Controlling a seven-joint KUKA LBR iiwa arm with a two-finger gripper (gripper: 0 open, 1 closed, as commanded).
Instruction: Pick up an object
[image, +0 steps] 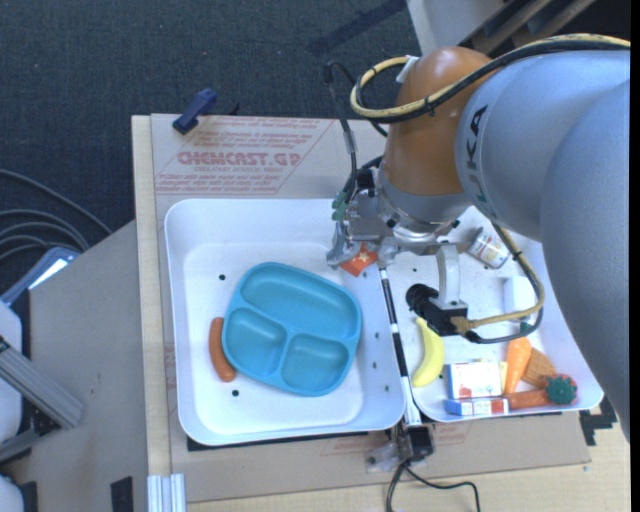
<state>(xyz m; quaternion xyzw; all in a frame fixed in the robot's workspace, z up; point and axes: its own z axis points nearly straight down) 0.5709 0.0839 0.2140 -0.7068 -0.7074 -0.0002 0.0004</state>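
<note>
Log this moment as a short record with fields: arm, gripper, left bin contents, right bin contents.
arm: grey KUKA arm with an orange band, reaching in from the right over the divide between the bins
gripper: gripper low at the left bin's right rim, a small orange-red piece at its tip; grasp cannot be told
left bin contents: blue divided plate, orange sausage beside its left edge
right bin contents: banana, carrot, red and white box, small can in the right bin
</note>
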